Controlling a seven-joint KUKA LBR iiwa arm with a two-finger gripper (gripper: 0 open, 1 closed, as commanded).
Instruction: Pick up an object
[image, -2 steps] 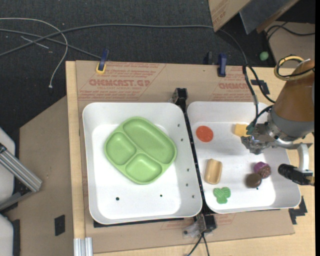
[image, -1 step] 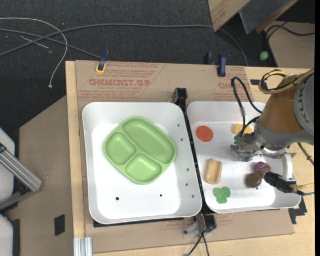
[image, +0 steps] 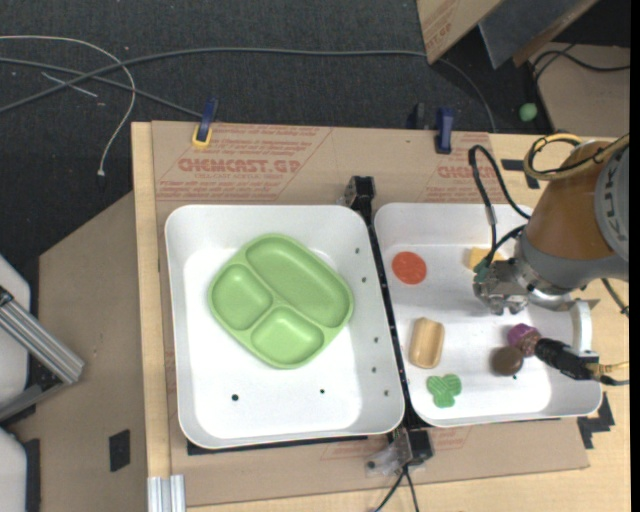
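Several small objects lie in the right bin (image: 470, 222): an orange disc (image: 408, 267), a tan block (image: 427, 342), a green leafy piece (image: 443, 389), a purple piece (image: 522, 337) and a brown piece (image: 507, 361) touching it. A yellow item (image: 478, 258) peeks out from behind the arm. My gripper (image: 498, 291) hangs low over the right half of this bin, just above the purple piece and to the right of the orange disc. Nothing shows between its tips.
The left bin (image: 200, 400) holds a green divided plate (image: 281, 300). A black clamp (image: 360, 190) sits where the bins meet at the back. Cables run along the arm and over the right bin's far and right edges.
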